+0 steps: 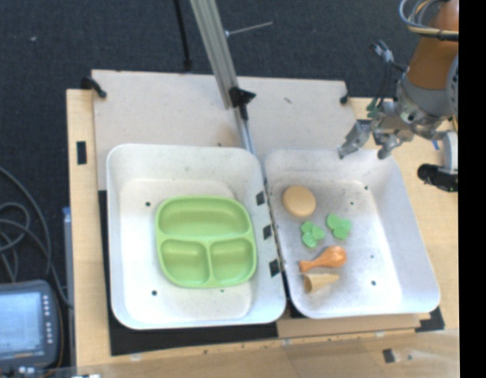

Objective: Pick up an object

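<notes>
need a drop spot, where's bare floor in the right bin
In the right bin, bare floor runs along the right wall, past the green pieces, and across the front right corner. The far strip beside the gripper is also bare. It is crowded centre-left: tan bun, green pieces, orange drumstick, cone.

Workbench on a dark carpeted floor

A pale wooden bench (79, 211) stands on dark speckled carpet (38, 38). A slanted aluminium mast (213, 42) rises from the bench's far side. Grey cables (8, 219) loop over the floor at left, near a small screen unit (20, 321) at the near-left corner.
</notes>
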You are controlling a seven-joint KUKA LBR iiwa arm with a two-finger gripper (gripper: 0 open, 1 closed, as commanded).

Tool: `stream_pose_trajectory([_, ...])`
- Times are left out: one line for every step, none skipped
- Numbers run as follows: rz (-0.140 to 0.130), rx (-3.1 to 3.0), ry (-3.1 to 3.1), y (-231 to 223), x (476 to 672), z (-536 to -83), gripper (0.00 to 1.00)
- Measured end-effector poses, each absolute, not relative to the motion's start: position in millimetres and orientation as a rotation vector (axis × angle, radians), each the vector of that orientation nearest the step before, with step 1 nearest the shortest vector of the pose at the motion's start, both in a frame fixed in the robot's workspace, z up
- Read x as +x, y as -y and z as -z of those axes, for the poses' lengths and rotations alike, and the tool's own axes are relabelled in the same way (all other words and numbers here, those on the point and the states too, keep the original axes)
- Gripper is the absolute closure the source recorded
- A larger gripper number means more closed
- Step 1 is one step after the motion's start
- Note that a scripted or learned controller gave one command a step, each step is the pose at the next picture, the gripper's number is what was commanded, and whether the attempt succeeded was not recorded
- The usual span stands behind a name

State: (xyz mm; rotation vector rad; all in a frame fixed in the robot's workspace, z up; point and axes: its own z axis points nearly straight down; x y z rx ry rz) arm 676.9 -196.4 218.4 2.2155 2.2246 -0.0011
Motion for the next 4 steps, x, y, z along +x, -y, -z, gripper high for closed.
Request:
stream_pose_trajectory([0.003,2.213,-2.227,196.5,676.8,-218.4,0.0])
stream_pose_trajectory([0.005,2.22,-2.222,201.8,671.2,-174.6,0.0])
stream_pose_trajectory([0.006,2.22,-2.223,205.8,672.5,-132.4,0.0])
stream_pose_trajectory([0.005,2.218,-2.224,206.8,672.3,-99.8,0.0])
